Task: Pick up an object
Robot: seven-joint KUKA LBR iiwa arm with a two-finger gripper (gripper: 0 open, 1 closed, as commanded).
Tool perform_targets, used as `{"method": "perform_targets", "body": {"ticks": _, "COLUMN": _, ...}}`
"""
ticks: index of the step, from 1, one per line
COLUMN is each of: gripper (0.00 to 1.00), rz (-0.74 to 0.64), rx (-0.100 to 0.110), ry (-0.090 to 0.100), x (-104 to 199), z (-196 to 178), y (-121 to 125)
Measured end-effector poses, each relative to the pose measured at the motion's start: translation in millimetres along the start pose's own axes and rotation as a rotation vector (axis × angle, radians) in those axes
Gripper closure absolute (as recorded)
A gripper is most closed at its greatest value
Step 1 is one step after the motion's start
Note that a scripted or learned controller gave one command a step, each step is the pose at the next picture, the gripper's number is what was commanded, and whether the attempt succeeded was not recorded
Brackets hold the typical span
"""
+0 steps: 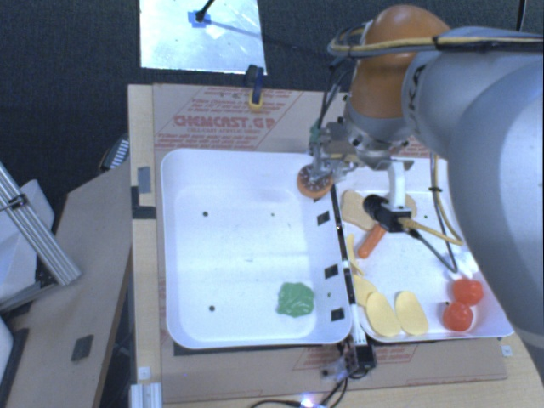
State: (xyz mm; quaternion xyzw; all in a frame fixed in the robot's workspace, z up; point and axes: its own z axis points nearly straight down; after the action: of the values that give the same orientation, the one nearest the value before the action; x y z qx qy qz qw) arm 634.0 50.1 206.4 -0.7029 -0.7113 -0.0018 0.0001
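The bench carries a brown board printed with red letters, and two white bins sit on the board side by side. The left bin lies at nine o'clock of the right bin. A shiny sheet lies at twelve o'clock.

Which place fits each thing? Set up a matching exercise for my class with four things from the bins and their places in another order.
Things:
1. green lump
2. carrot
3. two red tomatoes
4. round brown piece

Places:
A. right bin, near right corner
B. under the claw, at the bins' divider
C. left bin, near edge
D. right bin, middle

Pairs: 1-C, 2-D, 3-A, 4-B
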Motion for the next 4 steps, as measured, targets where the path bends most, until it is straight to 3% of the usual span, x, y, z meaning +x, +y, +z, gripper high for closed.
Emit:
{"method": "perform_targets", "body": {"ticks": 1, "gripper": 1.0, "rz": 0.018, "rx": -0.01, "ry": -0.007, "x": -83.4, "z": -102.3, "y": -18.1}}
{"method": "perform_targets", "body": {"ticks": 2, "gripper": 1.0, "rz": 0.01, "rx": 0.009, "ry": -0.001, "x": -56.0, "z": -51.0, "y": -66.1}}
{"method": "perform_targets", "body": {"ticks": 3, "gripper": 1.0, "rz": 0.006, "rx": 0.0, "ry": -0.002, "x": -28.6, "z": -36.1, "y": -25.1}}
{"method": "perform_targets", "body": {"ticks": 4, "gripper": 1.0, "rz": 0.0, "rx": 0.002, "ry": 0.001, "x": 52.0, "z": -4.2, "y": -8.3}}
